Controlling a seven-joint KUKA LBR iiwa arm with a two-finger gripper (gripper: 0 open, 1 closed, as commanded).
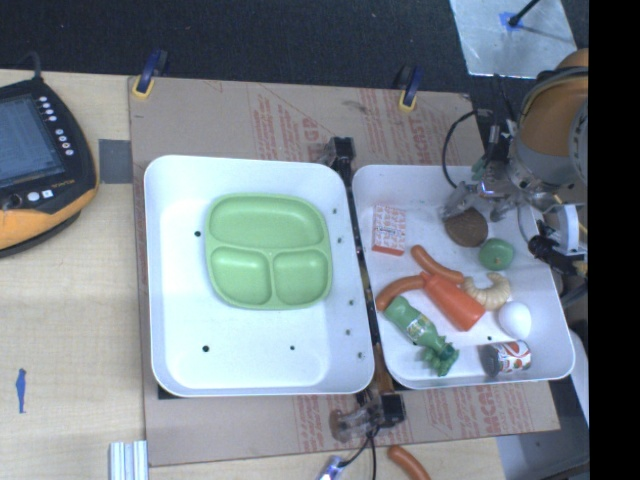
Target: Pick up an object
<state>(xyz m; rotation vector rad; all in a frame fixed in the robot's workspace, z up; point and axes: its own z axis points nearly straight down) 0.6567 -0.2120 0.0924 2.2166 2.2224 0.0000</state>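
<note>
A brown round object [466,229] lies just below the jaws [480,205].

two bins [170,368], one tray [268,250], perhaps three sausages [436,263]

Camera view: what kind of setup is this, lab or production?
Probably a robot grasping lab bench. Two white bins sit on clamped cardboard, the right one holding toy food such as a plastic carrot, and a teach pendant lies at the bench's left.

Grey arm [560,118] entering from the right, orange band above wrist, end effector [482,200] pointing downward
</note>
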